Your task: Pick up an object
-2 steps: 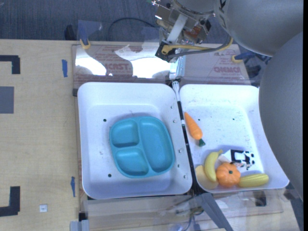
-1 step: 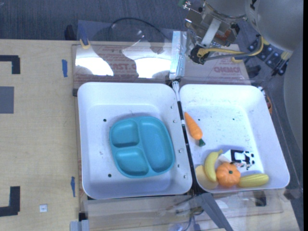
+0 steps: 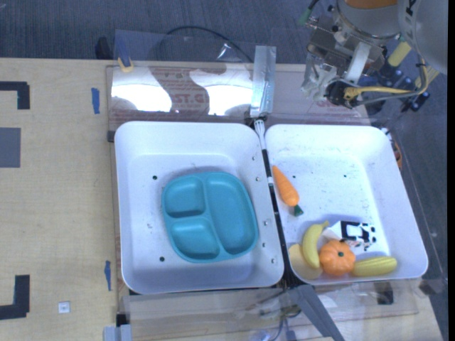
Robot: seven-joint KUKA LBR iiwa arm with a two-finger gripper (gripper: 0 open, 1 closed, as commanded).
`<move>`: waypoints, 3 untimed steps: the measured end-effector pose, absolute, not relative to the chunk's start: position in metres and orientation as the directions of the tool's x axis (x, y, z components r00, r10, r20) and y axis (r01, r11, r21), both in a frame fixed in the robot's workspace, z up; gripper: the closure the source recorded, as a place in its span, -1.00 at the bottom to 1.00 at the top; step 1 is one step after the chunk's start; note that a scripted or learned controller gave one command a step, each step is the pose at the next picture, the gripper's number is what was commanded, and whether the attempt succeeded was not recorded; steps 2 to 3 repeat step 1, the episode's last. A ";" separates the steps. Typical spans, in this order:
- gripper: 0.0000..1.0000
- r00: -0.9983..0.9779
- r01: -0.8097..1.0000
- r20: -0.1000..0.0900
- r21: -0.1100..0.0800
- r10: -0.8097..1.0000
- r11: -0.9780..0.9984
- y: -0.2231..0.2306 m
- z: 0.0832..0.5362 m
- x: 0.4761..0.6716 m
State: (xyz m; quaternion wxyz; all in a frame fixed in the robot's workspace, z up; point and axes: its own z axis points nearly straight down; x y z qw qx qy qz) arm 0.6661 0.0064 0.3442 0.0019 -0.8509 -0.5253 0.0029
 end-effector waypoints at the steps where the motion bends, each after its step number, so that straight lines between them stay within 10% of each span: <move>1: 1.00 0.449 0.893 0.000 0.006 0.893 -0.449 -0.063 0.377 0.667; 3: 1.00 0.449 0.893 0.000 0.006 0.893 -0.449 -0.063 0.377 0.667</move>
